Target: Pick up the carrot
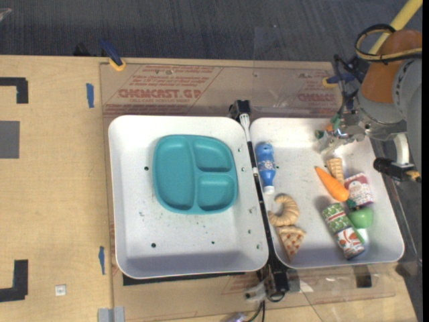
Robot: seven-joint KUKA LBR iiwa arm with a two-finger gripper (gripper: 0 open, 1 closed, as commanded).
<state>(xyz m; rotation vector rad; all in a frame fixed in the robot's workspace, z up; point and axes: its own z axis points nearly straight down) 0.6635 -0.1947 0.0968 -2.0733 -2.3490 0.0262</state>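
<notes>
Right now your hand [333, 131] hovers over the far end of the right bin [295, 127], and you cannot tell how it is set or whether it grips anything.

Nearer you, the carrot [332, 184] lies apart from the hand, wedged among a ridged snack [334, 166], a red-labelled packet [360, 190] and a green can [334, 215]. Expect the crowding to spoil your grasp: come down off-centre and you will likely catch a neighbour or nudge the carrot aside.

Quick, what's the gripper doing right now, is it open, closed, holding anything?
Gripper: cannot be told; it sits over the right bin's far corner, apart from the carrot.
</notes>
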